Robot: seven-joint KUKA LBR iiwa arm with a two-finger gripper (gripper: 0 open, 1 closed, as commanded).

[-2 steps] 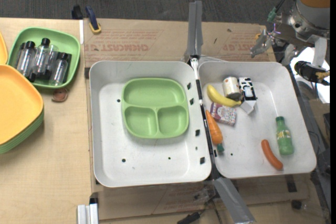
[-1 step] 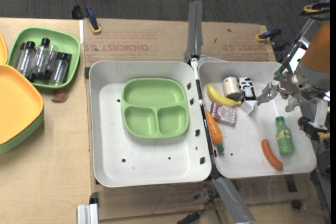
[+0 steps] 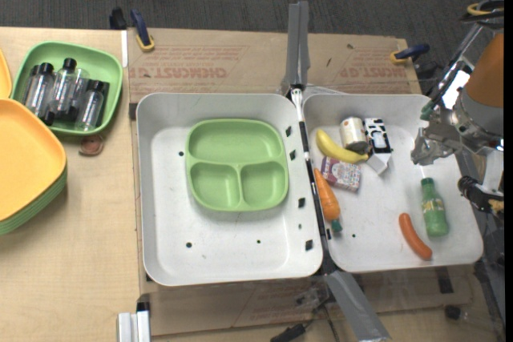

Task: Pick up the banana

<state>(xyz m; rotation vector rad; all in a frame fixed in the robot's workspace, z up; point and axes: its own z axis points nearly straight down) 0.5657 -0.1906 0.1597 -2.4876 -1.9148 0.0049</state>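
The yellow banana [image 3: 337, 148] lies in the right bin [image 3: 377, 248], near its upper left part, curved and resting against a silver can [image 3: 352, 130] and above a pink packet [image 3: 341, 173]. My gripper [image 3: 428, 153] hangs over the right side of that bin, roughly a hand's width to the right of the banana and apart from it. It is open with nothing between its fingers.
The right bin also holds a black-and-white box [image 3: 377, 134], an orange carrot [image 3: 327, 201], a green bottle [image 3: 434, 209] and a red sausage [image 3: 415, 236]. A green divided plate [image 3: 238, 164] lies in the left bin [image 3: 164, 252]. A green tray of bottles [image 3: 104, 60] and orange plates [image 3: 28, 168] sit at far left.
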